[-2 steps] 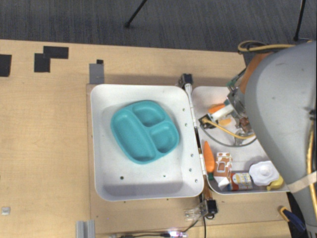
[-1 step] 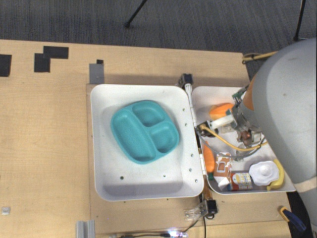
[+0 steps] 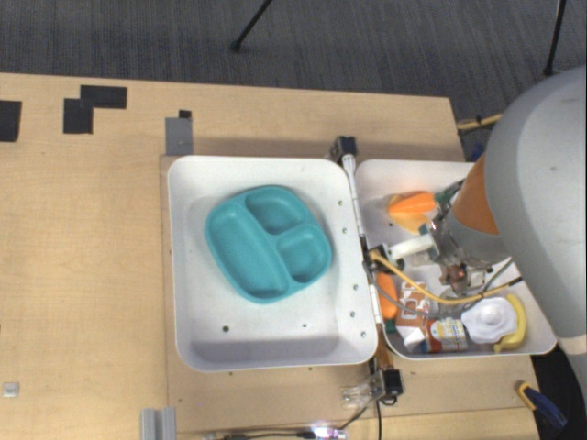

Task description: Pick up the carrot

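Observation:
The right bin (image 3: 404, 174) holds two orange things. A slim orange carrot-like piece (image 3: 387, 296) lies along that bin's left wall, partly under yellow cables. A fatter orange object (image 3: 411, 207) rests near the bin's back; I cannot tell for sure which of the two is the carrot. My gripper (image 3: 455, 273) hangs low over the middle of the right bin, below the orange wrist band, to the right of both orange pieces. The arm's grey body hides the bin's right side.
The left bin (image 3: 193, 337) bears a teal divided plate (image 3: 268, 242). In the right bin's front lie a white round object (image 3: 488, 319), a yellow banana (image 3: 519, 324), a small red-and-white bottle (image 3: 447, 335) and a white cylinder (image 3: 410, 246).

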